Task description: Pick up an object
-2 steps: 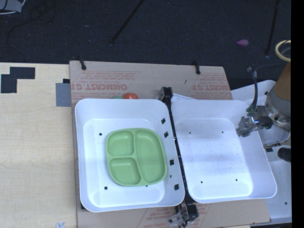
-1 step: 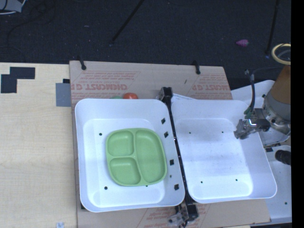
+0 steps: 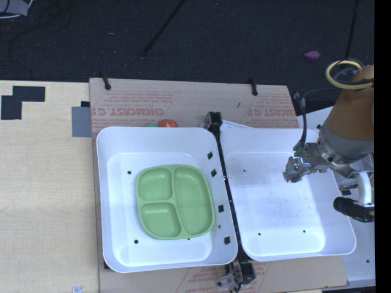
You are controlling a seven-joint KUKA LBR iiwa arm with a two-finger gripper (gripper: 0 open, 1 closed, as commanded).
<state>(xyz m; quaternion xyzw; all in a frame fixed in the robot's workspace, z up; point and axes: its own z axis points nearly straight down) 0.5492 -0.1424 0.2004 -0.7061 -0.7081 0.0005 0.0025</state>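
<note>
The arm reaches in from the right, its gripper (image 3: pixel 297 168) low over the right bin (image 3: pixel 275 237) — I cannot tell the gripper's state. The green divided plate (image 3: pixel 175 201) lies in the left bin (image 3: pixel 116 163), well apart.

Even bright overhead light; bins (image 3: pixel 256 249) glare white, bg dark, slightly soft.

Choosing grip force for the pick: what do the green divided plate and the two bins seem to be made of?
Green plate: probably moulded plastic, matte, judging by its even colour, soft rounded dividers and lack of sharp glare. White bins: likely thin formed plastic, smooth with a slight sheen and rounded rims; speckles mark the right one's floor.
</note>
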